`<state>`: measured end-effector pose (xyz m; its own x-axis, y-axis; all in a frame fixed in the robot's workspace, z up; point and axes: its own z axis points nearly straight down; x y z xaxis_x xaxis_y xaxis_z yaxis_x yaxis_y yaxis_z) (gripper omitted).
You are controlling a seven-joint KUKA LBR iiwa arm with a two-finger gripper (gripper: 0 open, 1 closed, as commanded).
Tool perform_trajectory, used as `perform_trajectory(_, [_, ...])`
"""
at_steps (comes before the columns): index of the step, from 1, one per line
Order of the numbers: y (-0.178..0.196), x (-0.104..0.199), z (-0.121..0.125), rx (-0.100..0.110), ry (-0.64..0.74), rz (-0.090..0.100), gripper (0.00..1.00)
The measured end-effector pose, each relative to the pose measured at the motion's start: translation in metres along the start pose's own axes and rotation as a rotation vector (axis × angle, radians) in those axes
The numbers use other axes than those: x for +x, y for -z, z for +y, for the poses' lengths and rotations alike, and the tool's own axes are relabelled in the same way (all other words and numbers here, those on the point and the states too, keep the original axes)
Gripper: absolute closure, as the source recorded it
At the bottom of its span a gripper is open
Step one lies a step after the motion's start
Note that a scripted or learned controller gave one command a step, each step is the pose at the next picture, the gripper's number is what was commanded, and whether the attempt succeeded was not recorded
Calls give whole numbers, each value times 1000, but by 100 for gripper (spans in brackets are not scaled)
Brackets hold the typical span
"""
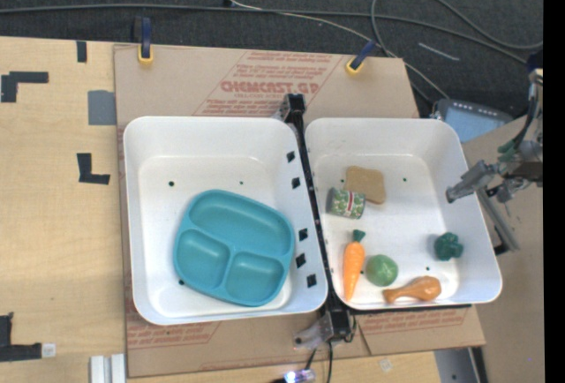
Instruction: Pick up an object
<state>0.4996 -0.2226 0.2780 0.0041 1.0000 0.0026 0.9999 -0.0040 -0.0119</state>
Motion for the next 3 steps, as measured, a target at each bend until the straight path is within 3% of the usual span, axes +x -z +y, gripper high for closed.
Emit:
perform_trajectory(1, [6, 1, 2, -11, 5, -3, 0])
perform_trajectory(3, [-102, 7, -10, -7, 4, -2, 0])
